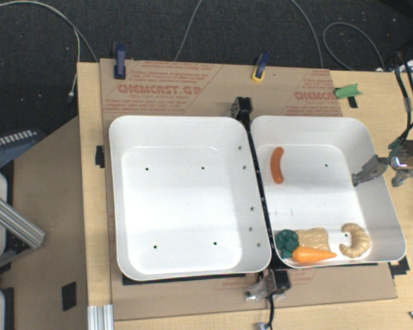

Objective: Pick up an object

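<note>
Printed matter I can read — red lettering "GIGMCAST.GP" or similar, uncertain, on my tabletop's cardboard sheet (158, 88); a second red print at right — illegible.

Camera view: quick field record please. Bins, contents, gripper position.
left bin: white, shallow
right bin: white, holds all the items listed
sausage: orange-red, upper left of right bin, alone
broccoli: green, near front left corner
carrot: orange, front edge, beside broccoli
bread piece: tan, behind carrot
croissant: pale, front right
gripper: at right bin's right rim, nothing seen between fingers
</note>
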Tool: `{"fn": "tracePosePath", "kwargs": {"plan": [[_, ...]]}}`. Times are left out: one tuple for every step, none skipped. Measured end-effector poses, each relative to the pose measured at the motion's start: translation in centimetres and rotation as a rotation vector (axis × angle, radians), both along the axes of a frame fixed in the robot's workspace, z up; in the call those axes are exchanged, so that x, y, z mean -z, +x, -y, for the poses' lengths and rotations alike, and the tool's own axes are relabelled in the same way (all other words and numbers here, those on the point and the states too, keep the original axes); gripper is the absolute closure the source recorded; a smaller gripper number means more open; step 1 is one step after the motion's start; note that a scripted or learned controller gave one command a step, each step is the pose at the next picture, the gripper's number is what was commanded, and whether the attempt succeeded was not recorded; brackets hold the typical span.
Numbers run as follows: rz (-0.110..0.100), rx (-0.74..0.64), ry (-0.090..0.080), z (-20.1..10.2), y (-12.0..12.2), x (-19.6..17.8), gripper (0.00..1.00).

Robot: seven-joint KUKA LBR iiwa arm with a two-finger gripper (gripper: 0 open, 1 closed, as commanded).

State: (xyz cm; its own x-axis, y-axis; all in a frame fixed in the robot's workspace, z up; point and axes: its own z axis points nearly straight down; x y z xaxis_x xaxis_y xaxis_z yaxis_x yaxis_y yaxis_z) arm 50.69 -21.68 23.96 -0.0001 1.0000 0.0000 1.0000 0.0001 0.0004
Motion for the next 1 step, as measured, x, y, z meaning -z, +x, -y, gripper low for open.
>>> {"fn": "tracePosePath", "kwargs": {"plan": [[-0.007,-0.002,0.003,-3.96,-1.05,8.95,0.0]]}}
